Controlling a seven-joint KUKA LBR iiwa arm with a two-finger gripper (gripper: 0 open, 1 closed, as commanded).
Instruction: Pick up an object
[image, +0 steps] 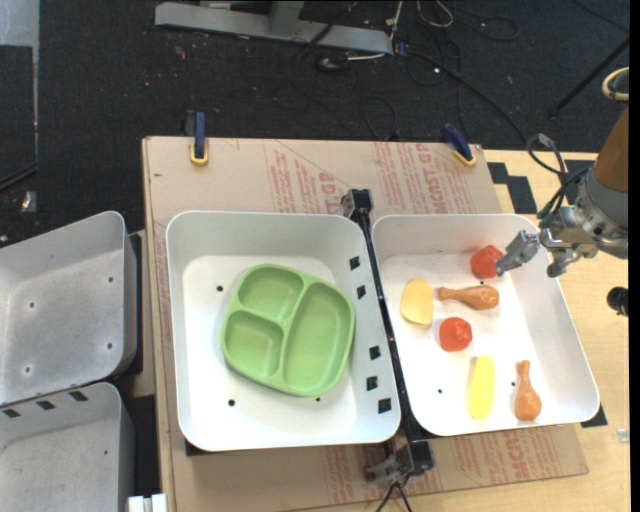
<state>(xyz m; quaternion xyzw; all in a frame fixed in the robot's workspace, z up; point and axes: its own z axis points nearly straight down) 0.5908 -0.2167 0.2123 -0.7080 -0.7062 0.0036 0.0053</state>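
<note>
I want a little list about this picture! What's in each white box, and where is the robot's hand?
left bin: a green plate with three sections
right bin: toy food
red pieces: one near the far edge, one in the middle
yellow pieces: a rounded one on the bin's left, a long one near the front
drumsticks: one lying sideways, one at the front right
gripper: over the right bin's far right, beside the far red piece
held in gripper: nothing seen between the fingers
</note>
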